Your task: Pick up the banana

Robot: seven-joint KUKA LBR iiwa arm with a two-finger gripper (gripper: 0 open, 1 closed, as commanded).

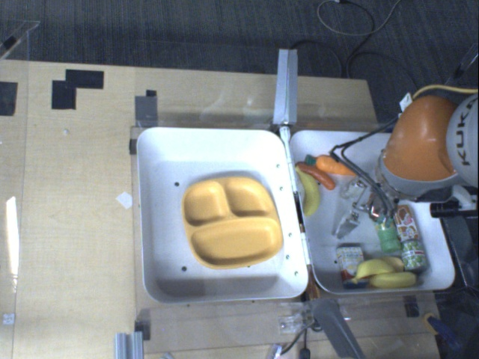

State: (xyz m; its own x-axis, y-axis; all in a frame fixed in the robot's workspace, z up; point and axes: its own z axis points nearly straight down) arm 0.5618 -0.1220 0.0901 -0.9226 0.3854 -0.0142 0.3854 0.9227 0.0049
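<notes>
A yellow-green banana (pixel 310 194) lies along the left wall of the right bin (pixel 441 275), just below an orange carrot (pixel 328 168). Two more yellow bananas (pixel 383 273) rest side by side at that bin's front edge. My gripper (pixel 350 209) hangs over the middle of the right bin, to the right of the yellow-green banana and above the front pair. Its fingers stand open with nothing between them. The orange wrist band (pixel 423 137) is up and to the right of it.
A green bottle (pixel 388 236), a printed can (pixel 409 241) and a small can (pixel 349 258) crowd the right bin's front half. The left bin (pixel 157 200) holds a yellow divided plate (pixel 230 221). A metal divider post (pixel 286 88) stands between the bins.
</notes>
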